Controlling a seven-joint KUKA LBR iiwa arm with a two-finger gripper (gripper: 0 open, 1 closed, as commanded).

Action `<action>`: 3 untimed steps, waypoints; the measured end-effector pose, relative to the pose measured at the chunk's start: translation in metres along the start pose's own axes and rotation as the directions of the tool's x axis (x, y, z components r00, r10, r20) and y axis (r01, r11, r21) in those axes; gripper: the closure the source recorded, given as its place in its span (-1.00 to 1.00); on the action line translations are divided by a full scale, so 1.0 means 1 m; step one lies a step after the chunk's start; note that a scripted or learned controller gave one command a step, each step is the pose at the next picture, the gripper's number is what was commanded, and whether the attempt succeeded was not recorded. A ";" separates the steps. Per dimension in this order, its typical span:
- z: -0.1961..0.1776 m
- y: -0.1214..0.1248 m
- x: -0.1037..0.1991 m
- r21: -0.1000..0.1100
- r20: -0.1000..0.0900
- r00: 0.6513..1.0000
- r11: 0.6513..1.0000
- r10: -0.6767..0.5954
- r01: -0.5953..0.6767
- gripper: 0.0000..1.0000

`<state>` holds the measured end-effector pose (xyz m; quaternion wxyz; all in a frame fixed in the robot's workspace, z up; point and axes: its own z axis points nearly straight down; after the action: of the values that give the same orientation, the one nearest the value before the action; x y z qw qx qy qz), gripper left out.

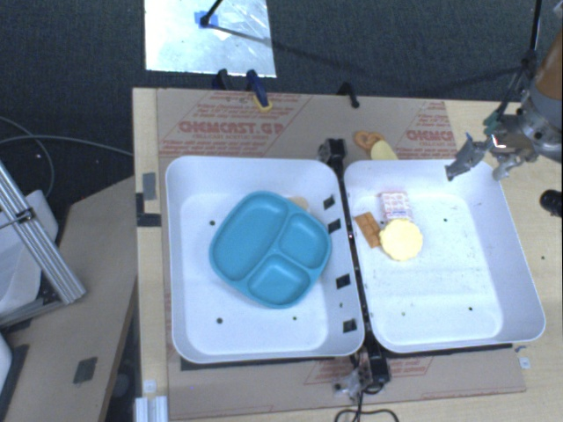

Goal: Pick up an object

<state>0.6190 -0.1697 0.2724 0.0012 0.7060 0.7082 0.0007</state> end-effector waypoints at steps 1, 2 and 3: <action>0.096 -0.031 -0.016 0.009 -0.002 1.000 1.000 0.004 -0.004 -1.00; 0.190 -0.057 -0.037 -0.006 0.001 1.000 1.000 0.004 -0.004 -1.00; 0.182 -0.097 -0.038 -0.016 0.007 1.000 1.000 0.001 -0.001 -1.00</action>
<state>0.5224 -0.2078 0.0900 0.0094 0.7064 0.7077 0.0041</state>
